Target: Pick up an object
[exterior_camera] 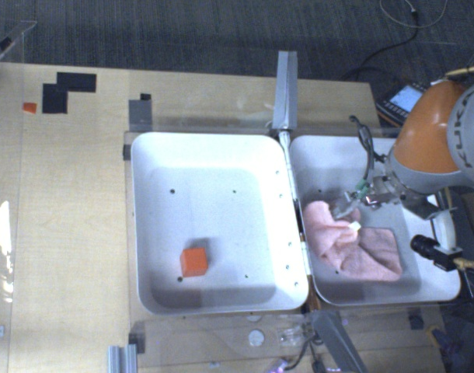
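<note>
Pink cloth (347, 247) looks soft, light, floppy; pinch a raised fold. Your gripper (353, 207) hovers above; its opening I can't tell.

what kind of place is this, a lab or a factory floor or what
Most likely a robotics lab test bench. A grey and orange arm reaches over two white bins on a wooden bench, with a pink cloth, an orange block and loose cables.
</note>
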`<action>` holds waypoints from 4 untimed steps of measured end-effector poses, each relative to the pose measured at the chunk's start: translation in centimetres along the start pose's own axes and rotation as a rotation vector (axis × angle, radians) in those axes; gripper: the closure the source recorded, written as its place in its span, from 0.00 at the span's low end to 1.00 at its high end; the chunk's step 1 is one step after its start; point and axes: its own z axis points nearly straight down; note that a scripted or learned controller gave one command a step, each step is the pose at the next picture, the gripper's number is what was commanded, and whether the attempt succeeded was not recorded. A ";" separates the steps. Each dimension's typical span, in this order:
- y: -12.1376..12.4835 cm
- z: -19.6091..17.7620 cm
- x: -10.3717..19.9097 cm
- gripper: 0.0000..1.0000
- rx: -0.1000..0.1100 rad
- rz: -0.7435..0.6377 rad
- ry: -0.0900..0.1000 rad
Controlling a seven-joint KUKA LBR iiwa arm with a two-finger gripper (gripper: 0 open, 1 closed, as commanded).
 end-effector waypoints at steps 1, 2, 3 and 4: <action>3.6 4.7 -0.5 0.00 -0.006 0.060 -0.002; 4.0 3.3 -0.5 1.00 -0.017 0.052 -0.005; 4.0 3.3 -0.5 0.00 -0.017 0.051 -0.005; 4.8 4.7 -0.8 0.00 -0.006 -0.140 -0.001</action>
